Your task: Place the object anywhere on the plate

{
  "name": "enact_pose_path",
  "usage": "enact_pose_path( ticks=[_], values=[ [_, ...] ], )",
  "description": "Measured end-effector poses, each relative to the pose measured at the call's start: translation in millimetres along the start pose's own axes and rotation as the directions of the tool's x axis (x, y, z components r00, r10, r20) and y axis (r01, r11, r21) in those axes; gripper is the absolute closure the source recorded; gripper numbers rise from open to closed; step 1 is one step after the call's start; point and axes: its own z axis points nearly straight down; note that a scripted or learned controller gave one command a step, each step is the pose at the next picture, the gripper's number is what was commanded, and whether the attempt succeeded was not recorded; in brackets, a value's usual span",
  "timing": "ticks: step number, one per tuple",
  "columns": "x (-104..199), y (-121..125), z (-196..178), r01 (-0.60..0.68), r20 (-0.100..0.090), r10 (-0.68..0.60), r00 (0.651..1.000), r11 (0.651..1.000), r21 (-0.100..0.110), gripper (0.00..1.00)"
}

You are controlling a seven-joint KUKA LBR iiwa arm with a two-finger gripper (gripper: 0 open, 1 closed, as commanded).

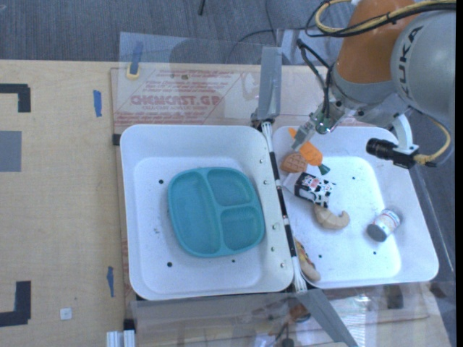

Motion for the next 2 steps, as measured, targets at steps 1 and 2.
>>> enact_pose_path(
  ticks=[1, 2],
  values=[
    [123.4, 29.2, 0.2, 0.252, -0.005, -0.252, 0.968, 0.968, 0.003, 1.0],
    [122.7, 28.8, 0.1, 0.251, -0.005, -0.251, 0.968, 0.968, 0.003, 0.0]
  ],
)
